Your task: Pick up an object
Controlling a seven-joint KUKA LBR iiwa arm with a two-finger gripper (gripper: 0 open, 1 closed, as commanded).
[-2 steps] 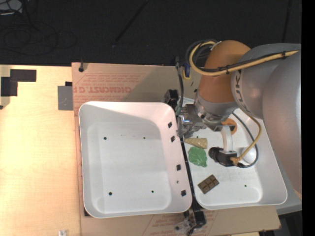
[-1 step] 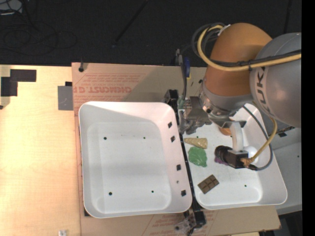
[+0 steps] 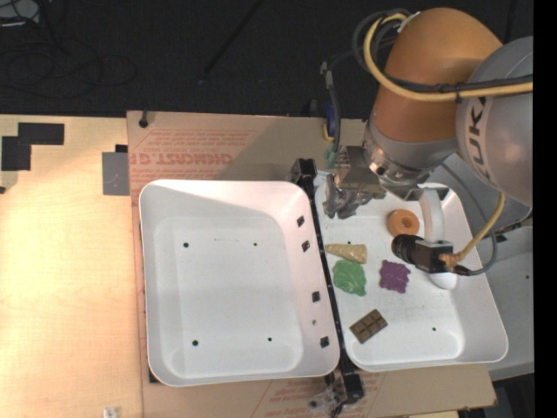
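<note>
My gripper (image 3: 340, 204) hangs over the far left corner of the right bin (image 3: 474, 342), below the grey and orange arm. Nothing shows in its grip. In that bin lie an orange ring (image 3: 403, 223) to the gripper's right, a tan wedge (image 3: 347, 252) just in front of it, a green lump (image 3: 350, 277), a purple lump (image 3: 394, 275) and a brown chocolate-bar piece (image 3: 368, 325) nearer the front.
The left bin (image 3: 165, 233) stands beside the right one, with black clips along their shared wall (image 3: 315, 259). Both rest on a brown cardboard sheet (image 3: 218, 151) on the wooden bench (image 3: 61, 268).
</note>
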